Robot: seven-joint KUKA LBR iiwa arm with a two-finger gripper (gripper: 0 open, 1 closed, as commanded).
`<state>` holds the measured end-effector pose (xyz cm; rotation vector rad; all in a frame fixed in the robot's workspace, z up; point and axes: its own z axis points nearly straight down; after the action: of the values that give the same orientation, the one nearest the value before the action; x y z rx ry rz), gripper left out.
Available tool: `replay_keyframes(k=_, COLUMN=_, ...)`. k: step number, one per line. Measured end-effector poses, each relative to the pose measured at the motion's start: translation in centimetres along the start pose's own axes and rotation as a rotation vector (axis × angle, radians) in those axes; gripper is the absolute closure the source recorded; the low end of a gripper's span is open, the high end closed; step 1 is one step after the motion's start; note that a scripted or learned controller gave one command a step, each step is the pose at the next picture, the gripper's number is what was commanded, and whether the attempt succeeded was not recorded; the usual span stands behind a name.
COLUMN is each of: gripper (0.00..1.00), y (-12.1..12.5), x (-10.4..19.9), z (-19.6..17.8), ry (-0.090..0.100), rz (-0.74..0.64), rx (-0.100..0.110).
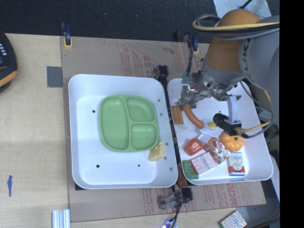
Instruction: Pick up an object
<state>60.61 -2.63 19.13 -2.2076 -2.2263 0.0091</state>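
we are reaching in from the right, wrist bent down over the right bin (259,172), gripper (186,98) hanging beside the hot dog (193,116); its opening we cannot tell.

Left bin (80,127) roomy around green plate (128,123); right bin (259,167) crowded with items.

Blue clamp (68,34) and grey tape (54,76) on bench (28,127).

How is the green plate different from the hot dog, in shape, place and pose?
The plate is wide, flat, green and split into compartments; the hot dog is thin, long and orange-red. The plate lies in the left bin, the hot dog slantwise in the right bin. Both rest apart from the tool.
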Motion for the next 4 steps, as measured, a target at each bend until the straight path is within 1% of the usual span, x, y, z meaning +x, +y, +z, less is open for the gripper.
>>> replay_keyframes(k=1, gripper=1.0, y=-4.1, x=6.9, z=-4.0, ry=0.001, rz=-0.004, rx=-0.004)
replay_keyframes(k=2, gripper=1.0, y=-3.9, x=2.3, z=-4.0, ry=-0.003, rz=0.008, rx=-0.006)
replay_keyframes(k=3, gripper=1.0, y=-7.7, x=5.7, z=-6.1, ry=0.0, rz=0.0, rx=-0.001)
replay_keyframes(k=4, gripper=1.0, y=-1.7, x=10.7, z=0.4, ry=-0.002, rz=-0.002, rx=-0.004)
